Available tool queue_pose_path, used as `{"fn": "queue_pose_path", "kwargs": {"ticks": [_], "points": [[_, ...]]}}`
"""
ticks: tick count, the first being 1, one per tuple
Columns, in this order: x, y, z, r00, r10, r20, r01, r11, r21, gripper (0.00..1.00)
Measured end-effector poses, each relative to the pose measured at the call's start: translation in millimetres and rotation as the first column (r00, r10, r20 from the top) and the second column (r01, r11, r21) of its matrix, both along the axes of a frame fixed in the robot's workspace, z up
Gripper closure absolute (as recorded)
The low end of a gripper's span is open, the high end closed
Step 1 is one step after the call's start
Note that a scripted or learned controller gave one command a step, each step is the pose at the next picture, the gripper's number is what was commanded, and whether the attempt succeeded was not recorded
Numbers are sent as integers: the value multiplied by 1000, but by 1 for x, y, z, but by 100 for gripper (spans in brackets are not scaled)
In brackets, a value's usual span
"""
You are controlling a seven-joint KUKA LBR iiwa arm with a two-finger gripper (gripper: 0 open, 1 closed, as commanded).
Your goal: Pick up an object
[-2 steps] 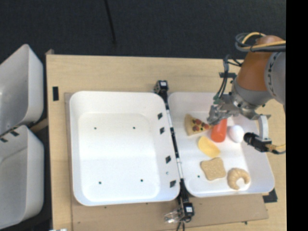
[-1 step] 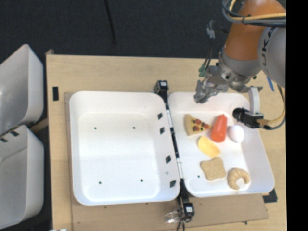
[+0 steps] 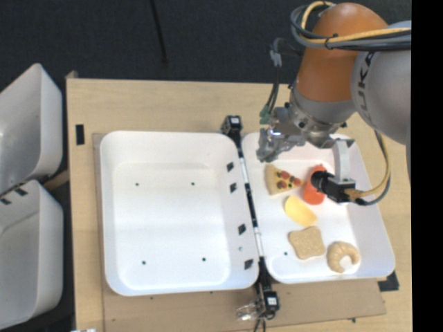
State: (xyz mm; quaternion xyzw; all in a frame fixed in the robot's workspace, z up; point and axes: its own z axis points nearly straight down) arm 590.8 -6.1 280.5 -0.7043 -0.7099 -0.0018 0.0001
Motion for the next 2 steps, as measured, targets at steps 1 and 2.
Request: {"fn": "queue_pose_path", "kwargs": {"ticks": [1,2], "points": [[-22,53,27,1000,1,1,-1,1000,0,100],[-62,73,78,1000,-2,3,2,1000,0,100]]}}
